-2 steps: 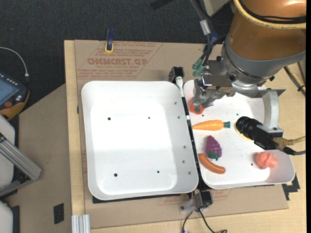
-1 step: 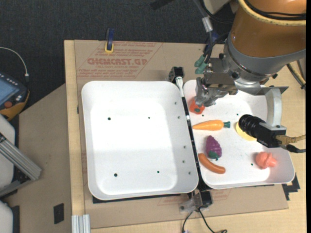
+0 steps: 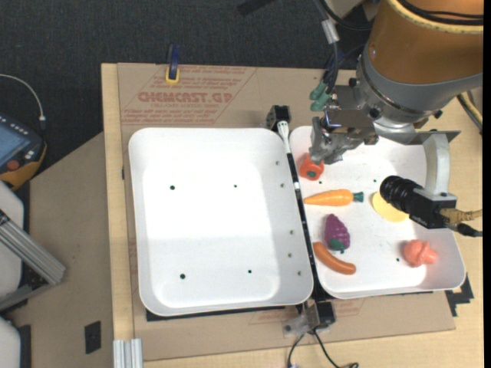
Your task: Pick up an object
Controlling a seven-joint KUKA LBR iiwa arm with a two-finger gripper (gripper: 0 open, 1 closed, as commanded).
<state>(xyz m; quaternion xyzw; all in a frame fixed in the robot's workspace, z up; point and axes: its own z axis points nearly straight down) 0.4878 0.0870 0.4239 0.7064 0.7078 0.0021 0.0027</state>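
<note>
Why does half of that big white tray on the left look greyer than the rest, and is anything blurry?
In the camera view, a soft shadow covers the lower part of the left bin while its upper part is brightly lit. The toys in the right bin, such as the carrot, look sharp; the arm looms large and slightly soft at the top.

The brown cardboard sheet [image 3: 201, 90] under the bins carries red print reading "CHEMCAST G.P". Smaller red lines sit above and below it. They are too small to read.
</note>
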